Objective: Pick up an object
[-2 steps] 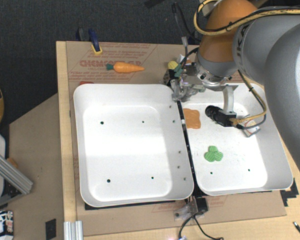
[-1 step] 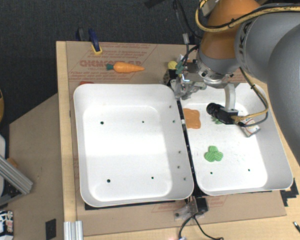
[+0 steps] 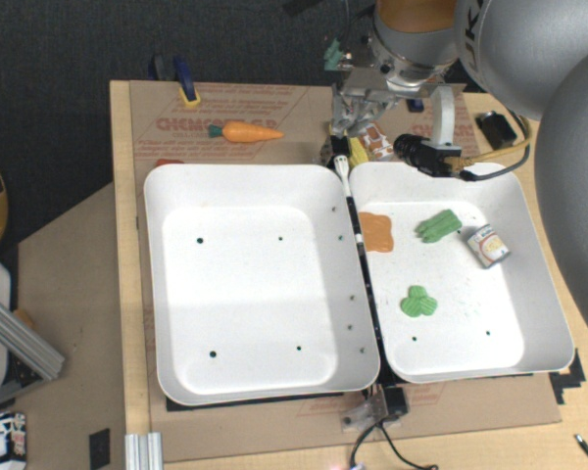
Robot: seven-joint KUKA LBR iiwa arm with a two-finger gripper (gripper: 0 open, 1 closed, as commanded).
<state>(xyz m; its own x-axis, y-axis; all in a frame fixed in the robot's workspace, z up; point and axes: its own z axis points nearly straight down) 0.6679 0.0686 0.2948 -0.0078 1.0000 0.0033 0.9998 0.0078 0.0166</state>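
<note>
Overhead | arm [image 3: 529, 37] reaching from right | gripper [image 3: 358, 130] beyond bins' far rim

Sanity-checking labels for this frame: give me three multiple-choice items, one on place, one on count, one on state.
1. Where is the toy carrot?
A. in the left bin
B. on the board behind the left bin
C. in the right bin

2. How many green items lie in the right bin?
A. one
B. two
C. four

3. How does the small can sit?
A. on its side
B. upright
C. between the fingers of the hand

Answers: 1 B, it lies on the cardboard past the bin rim; 2 B, two green pieces show; 3 A, its side label faces up.
</note>
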